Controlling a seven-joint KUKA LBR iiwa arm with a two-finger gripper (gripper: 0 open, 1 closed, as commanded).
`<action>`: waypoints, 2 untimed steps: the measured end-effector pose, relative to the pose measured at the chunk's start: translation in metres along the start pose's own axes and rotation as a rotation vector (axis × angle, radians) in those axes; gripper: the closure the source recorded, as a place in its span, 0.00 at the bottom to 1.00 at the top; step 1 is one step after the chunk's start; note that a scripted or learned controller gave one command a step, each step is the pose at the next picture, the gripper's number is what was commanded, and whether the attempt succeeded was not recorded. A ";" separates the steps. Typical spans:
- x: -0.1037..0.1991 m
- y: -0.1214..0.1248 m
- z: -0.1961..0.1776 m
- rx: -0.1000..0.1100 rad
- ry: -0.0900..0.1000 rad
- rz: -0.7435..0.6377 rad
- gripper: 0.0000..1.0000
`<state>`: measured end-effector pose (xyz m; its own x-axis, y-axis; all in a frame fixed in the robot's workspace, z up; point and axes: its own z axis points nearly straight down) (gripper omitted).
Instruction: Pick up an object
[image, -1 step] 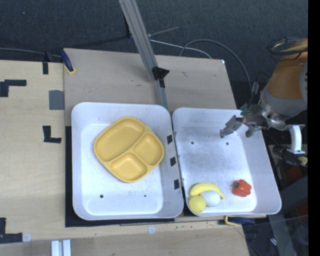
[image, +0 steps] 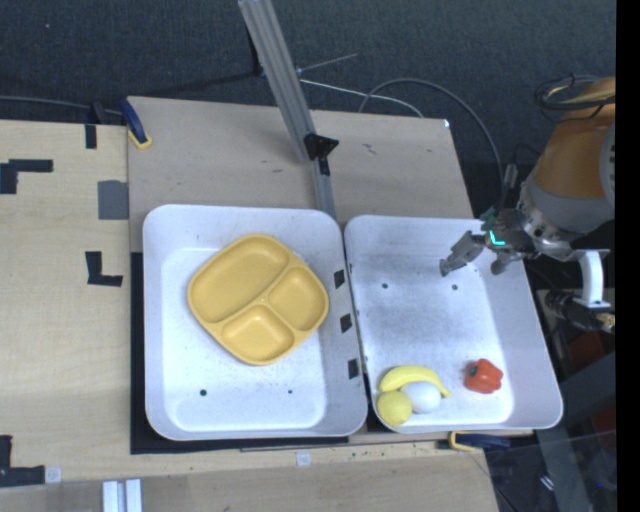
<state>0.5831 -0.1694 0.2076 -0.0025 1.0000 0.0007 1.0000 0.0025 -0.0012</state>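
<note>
Gripper (image: 479, 253) sits over the upper right part of the right bin (image: 420, 300), near its far-right rim, fingers spread apart with nothing between them. Arm enters from the right, orange band visible above the wrist.

Objects in right bin, all along the near edge (well apart from the gripper): yellow banana (image: 412, 377), a white egg-shaped item (image: 426, 398) touching it, a yellow lemon-like ball (image: 394, 408) just beside both, and a red pepper-like piece (image: 483, 376) near the right corner.

Left bin (image: 170, 300) holds a yellow three-compartment plate (image: 258, 298), lying flat, rotated at a slant.
</note>
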 end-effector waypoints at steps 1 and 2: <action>0.002 0.000 0.043 0.005 -0.001 0.001 0.00; -0.004 -0.009 0.101 0.007 0.000 0.002 0.00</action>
<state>0.5738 -0.1736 0.1067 -0.0009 1.0000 0.0005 1.0000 0.0010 -0.0082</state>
